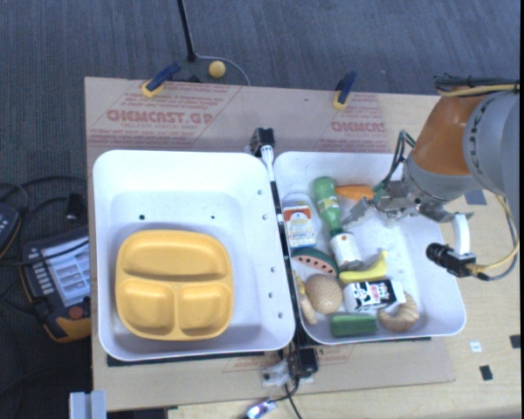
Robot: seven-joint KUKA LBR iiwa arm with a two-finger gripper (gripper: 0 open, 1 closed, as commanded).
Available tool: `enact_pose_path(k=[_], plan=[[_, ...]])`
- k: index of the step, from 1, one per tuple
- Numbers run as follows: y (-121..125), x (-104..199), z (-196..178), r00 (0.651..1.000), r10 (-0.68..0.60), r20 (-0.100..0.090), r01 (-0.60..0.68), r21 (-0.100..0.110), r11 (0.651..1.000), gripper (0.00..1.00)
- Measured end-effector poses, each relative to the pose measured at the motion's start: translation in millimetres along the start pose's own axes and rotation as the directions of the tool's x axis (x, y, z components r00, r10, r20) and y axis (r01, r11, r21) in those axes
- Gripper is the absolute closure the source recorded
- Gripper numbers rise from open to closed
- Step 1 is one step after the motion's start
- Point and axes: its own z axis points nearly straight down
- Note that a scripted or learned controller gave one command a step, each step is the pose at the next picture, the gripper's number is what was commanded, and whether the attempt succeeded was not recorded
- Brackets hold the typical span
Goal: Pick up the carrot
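Carrot [356, 191]: an orange piece lying flat near the far wall of the right bin [437, 319], just right of the green bottle [327, 202]. Its right end runs under the gripper, so its full length is hidden.

Gripper [377, 201]: sits low over the right bin, at the carrot's right end. Its dark fingers are bunched together in shadow, and I cannot tell whether they are spread or closed, nor whether they touch the carrot.

Arm [472, 151]: grey with an orange band, reaching in from the right side of the right bin.

Neighbours of the carrot: the green bottle is just beside it on the left. A white jar [345, 249] and a banana [365, 271] lie nearer the front, apart from it. A milk carton [369, 294] and a potato [323, 293] lie further forward still.

Left bin [157, 177]: holds a yellow divided tray [174, 282], well apart from the carrot.

Handling, as a judgement: likely a light, stiff plastic toy with a smooth, tapering, somewhat slippery skin. It should bear a firm pinch without harm.

Where to take hold: across the thicker middle, with the fingers set square to its length, because the taper may squeeze it out. Keep clear of the green bottle.
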Motion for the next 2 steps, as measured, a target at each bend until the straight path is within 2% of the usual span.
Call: enact_pose_path(k=[1,2], plan=[[65.0,9.3,6.4,0.950,0.314,0.003,-0.314,0.012,0.949,0.00],[60.8,7.7,0.4,0.949,0.315,0.008,-0.316,0.030,0.948,1.00]])
